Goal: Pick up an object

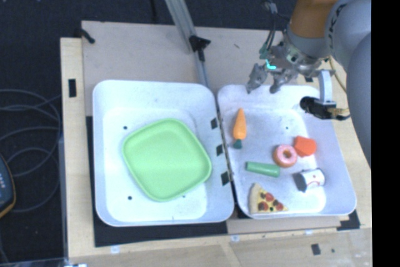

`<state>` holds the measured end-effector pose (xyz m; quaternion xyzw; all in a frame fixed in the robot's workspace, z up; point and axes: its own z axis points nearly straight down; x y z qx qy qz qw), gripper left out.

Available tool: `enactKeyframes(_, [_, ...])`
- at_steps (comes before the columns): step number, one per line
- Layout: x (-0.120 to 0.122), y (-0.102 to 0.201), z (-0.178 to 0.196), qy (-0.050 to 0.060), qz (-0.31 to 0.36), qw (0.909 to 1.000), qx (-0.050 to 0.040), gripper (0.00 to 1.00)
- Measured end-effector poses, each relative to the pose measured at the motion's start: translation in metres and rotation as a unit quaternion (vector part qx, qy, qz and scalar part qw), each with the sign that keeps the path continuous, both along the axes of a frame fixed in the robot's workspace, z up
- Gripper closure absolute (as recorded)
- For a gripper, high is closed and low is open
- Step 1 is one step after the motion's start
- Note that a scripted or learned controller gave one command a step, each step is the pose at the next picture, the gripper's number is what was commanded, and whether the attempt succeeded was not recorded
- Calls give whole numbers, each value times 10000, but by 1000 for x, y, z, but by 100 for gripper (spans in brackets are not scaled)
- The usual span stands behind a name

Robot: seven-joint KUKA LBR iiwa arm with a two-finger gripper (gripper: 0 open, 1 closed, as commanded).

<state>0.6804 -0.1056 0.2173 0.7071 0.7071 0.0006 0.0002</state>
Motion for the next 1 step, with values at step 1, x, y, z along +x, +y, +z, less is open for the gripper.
enactKeyframes(1, [0, 0, 0, 0, 0, 10000, 0, 0])
